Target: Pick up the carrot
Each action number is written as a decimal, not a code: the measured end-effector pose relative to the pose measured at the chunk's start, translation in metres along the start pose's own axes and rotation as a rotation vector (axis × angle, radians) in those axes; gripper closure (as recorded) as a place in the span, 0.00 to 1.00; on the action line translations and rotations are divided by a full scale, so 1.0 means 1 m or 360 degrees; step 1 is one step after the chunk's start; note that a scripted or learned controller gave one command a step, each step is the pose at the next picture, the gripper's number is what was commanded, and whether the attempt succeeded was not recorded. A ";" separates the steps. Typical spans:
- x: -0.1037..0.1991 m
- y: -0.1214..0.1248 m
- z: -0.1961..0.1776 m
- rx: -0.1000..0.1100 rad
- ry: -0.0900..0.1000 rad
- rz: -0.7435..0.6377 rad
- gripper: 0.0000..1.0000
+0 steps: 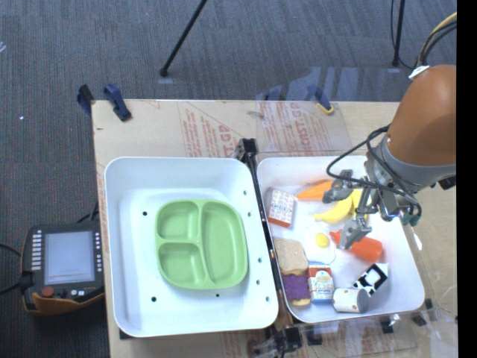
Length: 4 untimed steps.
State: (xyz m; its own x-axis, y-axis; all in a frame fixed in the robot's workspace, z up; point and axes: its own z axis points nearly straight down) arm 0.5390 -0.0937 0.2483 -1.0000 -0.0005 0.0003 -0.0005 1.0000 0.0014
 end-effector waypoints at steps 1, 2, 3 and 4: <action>-0.057 -0.017 0.047 -0.0001 0.0004 -0.0026 0.00; -0.101 -0.028 0.161 -0.0001 -0.0004 -0.0300 0.00; -0.104 -0.025 0.148 0.0000 -0.0017 -0.0304 1.00; -0.107 -0.011 0.109 0.0000 -0.0013 -0.0096 1.00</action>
State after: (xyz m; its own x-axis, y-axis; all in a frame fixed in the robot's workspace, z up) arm 0.6463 -0.1050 0.1388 -0.9981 -0.0606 -0.0079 -0.0606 0.9982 0.0015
